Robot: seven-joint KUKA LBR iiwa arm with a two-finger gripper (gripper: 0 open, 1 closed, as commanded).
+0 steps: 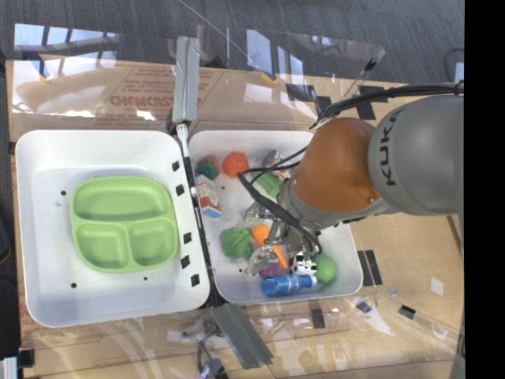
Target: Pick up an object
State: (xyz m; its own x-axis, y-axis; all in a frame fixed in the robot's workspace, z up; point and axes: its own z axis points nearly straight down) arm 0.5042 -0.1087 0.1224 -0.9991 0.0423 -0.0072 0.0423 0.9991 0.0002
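Several toys crowd the right bin (237, 290); the gripper (272, 247) sits directly over an orange piece (260, 233) beside the green ball (234, 242). Finger state cannot be told.

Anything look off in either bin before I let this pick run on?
Nothing looks spilled or damaged. The green tray lies flat in the left bin. The toys sit jumbled inside the right bin, with the gripper low among them near the orange piece.
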